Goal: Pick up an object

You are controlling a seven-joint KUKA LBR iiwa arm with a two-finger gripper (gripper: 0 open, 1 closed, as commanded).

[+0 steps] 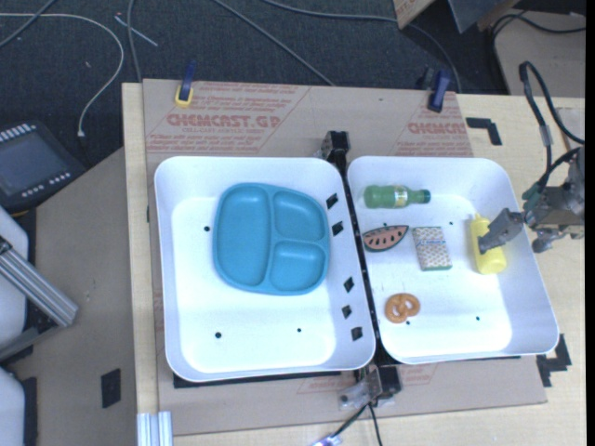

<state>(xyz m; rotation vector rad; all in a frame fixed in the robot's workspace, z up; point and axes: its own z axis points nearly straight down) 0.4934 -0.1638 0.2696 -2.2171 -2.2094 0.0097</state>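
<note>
The right bin [521,328] holds a green bottle [395,196] lying on its side, a watermelon slice [384,238], a speckled block [431,247], a pretzel [403,307] and a yellow object [490,249] near its right wall. My gripper [521,234] is over the right rim of that bin and stands open. Its left finger [502,227] reaches over the top of the yellow object, while the other finger lies outside the rim. Nothing shows between the fingers.
The left bin [186,333] carries a blue divided plate [271,238]. A black divider strip [351,249] runs between the two bins. Cables [544,119] hang near the arm at the right edge of the bench.
</note>
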